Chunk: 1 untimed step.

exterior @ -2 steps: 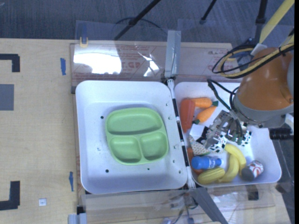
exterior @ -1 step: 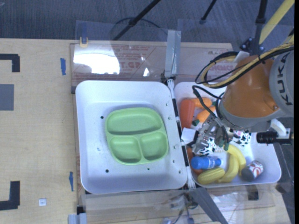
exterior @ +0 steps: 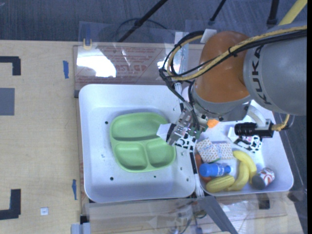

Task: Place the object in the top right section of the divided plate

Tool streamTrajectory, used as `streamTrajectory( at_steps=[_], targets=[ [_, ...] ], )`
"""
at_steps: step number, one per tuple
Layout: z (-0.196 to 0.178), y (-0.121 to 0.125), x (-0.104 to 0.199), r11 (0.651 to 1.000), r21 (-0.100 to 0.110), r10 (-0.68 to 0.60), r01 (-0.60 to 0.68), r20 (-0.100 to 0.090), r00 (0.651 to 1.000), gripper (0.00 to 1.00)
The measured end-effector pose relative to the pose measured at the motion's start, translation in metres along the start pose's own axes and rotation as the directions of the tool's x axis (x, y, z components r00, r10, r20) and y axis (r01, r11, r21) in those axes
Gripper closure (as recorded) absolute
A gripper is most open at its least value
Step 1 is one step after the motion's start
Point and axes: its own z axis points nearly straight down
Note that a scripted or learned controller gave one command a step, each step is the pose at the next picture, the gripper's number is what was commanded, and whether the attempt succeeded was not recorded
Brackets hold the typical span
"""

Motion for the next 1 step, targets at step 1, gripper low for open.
streamTrajectory(
  at_steps=[1],
  targets=[
    [0.0254,0.0068,-0.1093,0.967,0.000,0.254,-0.254,0.002,0.967,1.00]
  ],
)
